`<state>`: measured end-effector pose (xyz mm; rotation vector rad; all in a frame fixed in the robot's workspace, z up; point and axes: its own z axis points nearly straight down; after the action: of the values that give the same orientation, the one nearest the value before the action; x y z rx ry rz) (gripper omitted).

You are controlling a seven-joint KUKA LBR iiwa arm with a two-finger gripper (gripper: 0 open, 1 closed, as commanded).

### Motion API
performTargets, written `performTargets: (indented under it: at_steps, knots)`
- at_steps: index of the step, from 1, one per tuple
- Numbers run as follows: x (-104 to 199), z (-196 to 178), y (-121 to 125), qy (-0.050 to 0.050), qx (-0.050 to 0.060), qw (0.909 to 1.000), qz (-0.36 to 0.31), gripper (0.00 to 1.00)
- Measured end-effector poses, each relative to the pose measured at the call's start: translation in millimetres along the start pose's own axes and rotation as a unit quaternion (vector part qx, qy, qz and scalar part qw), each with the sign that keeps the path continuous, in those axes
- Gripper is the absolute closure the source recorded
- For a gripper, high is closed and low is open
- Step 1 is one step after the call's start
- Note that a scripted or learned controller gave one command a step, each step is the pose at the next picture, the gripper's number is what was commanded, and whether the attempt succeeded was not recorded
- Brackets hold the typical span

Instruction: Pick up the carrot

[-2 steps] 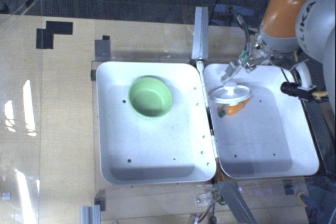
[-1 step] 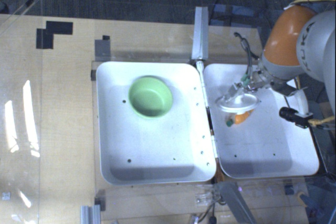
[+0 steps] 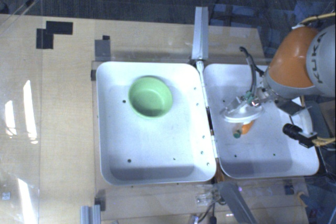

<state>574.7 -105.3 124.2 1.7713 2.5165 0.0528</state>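
The carrot [image 3: 245, 127] is a small orange piece with a green end [image 3: 237, 134], lying in the right bin [image 3: 273, 162] near its middle. My gripper [image 3: 240, 113] hangs directly over the carrot and covers most of it, so just the lower tip and green end show. The arm's grey wrist and orange band [image 3: 294, 57] reach in from the right above it. Whether the carrot sits between the fingers is hidden by the gripper body.
A green bowl [image 3: 150, 96] rests in the upper middle of the left bin [image 3: 152, 165]. A metal divider post [image 3: 200, 34] stands at the back between the bins. A black cable connector [image 3: 296, 132] hangs over the right bin's right side.
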Motion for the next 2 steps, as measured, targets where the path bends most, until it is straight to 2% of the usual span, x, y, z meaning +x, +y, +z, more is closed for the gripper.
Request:
performTargets:
  at_steps: [1,2]
  knots:
    - [-10.9,2.8,-18.9,0.000,-0.006,1.0000,0.004,0.00]
    - [-22.5,-3.5,-65.4,0.005,0.012,0.9998,0.015,0.00]
